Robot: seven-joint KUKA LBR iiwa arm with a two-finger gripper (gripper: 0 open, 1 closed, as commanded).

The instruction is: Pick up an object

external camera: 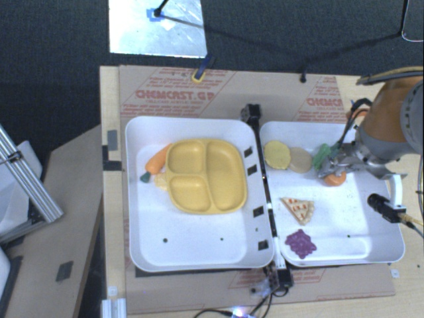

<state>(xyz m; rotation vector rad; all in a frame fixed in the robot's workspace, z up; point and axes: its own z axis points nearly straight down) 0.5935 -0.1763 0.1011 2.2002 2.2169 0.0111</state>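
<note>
Gripper (333, 169) sits low over an orange toy piece (335, 178) beside a green piece (322, 156); finger state indeterminate. Risk: crowding causes a misgrab.

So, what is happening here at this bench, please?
A grey and orange robot arm reaches in over the right bin. Its gripper is low by a green piece and an orange piece; I cannot tell whether it holds anything. A pizza slice, purple grapes and two round pieces also lie there. The left bin bears a yellow divided plate with a carrot beside it.
</note>
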